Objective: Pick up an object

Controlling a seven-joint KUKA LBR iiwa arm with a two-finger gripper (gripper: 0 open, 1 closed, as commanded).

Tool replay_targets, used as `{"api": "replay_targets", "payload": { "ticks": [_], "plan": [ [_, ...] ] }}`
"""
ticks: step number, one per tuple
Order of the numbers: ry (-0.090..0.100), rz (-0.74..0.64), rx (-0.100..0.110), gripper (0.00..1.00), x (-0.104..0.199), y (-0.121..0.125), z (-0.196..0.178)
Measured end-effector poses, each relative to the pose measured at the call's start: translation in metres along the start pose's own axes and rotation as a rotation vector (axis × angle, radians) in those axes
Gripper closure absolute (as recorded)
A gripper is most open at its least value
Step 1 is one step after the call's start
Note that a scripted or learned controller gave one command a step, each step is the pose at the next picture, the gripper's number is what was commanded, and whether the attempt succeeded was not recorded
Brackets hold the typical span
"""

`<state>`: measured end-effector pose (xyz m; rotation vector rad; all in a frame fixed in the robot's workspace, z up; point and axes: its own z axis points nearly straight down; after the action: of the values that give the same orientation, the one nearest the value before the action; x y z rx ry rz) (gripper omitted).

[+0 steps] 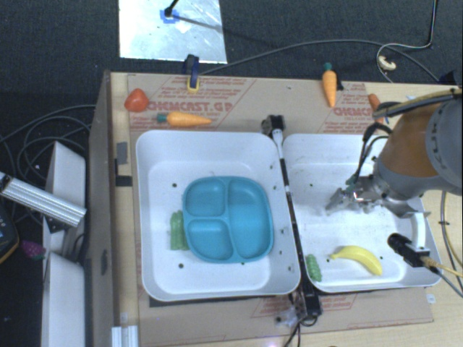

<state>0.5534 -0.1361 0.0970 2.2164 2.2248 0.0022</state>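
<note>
While the gripper [340,199] hangs over the right bin [318,150] with its state beyond what I can tell, I would carry it toward the banana [357,257] lying near that bin's front wall and straddle its curved middle squarely.

A yellow banana [357,258] lies flat in the right bin [318,150] near its front edge, curved and running left to right. A small green piece [312,267] lies at that bin's front left corner, near the banana's left end, apart from it
</note>
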Motion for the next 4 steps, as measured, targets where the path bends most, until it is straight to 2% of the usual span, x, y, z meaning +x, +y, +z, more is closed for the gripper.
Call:
{"api": "replay_targets", "payload": {
  "ticks": [1, 2, 3, 4],
  "plan": [
    [-0.001, -0.001, -0.001, 1.00, -0.001, 0.001, -0.011],
    [-0.001, -0.001, -0.001, 0.00, -0.001, 0.001, -0.011],
    [-0.004, 0.000, -0.006, 0.00, -0.042, 0.036, -0.163],
    [0.000, 0.003, 0.006, 0.00, -0.071, -0.023, -0.044]
  ]
}}
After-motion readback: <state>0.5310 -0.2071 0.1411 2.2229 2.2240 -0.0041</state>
